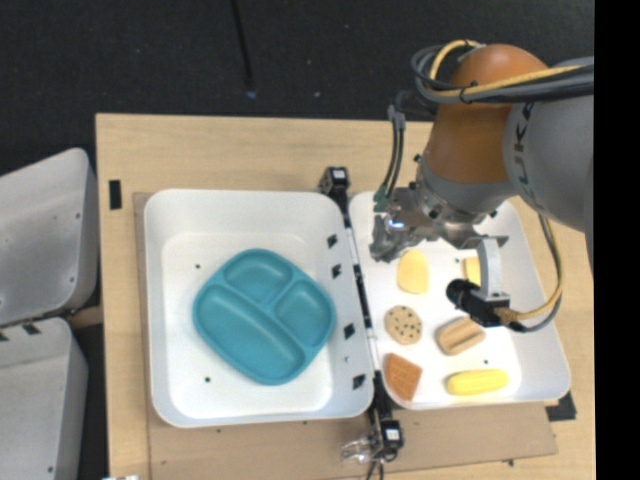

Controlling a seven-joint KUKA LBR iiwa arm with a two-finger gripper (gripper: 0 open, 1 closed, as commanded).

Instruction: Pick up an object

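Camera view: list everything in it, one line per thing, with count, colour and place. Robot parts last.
Bench: one, light wood, under both bins.
Left bin: one, white, left half of bench.
Right bin: one, white, right half of bench.
Divided plate: one, teal, in left bin.
Pale yellow piece: one, upper part of right bin.
Cookie: one, tan with dark specks, right bin.
Orange wedge: one, right bin's near left corner.
Tan cylinder: one, middle of right bin.
Yellow oblong: one, right bin's near edge.
Arm: one, grey and orange, over right bin.
Gripper: one, dark metal, above pale yellow piece.
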